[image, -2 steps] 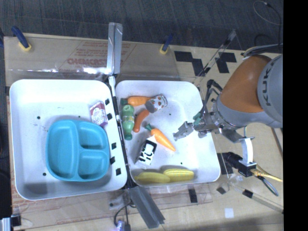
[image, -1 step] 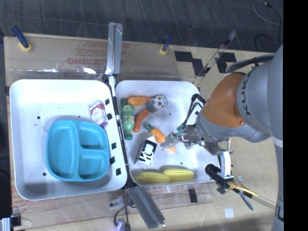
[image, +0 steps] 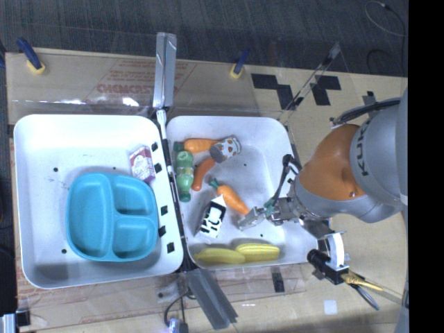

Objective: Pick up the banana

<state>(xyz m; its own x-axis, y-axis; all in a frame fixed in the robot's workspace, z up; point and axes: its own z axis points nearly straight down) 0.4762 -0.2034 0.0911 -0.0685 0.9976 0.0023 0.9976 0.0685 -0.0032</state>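
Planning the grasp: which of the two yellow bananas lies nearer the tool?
The right-hand banana, by the right bin's near wall, just below the tool; the other banana lies farther left.

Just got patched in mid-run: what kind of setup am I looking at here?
Most likely a robotics lab bench for pick-and-place tests. Two white bins sit side by side, toy food like a banana and carrots lies in the right one, and the gripper hangs above it.
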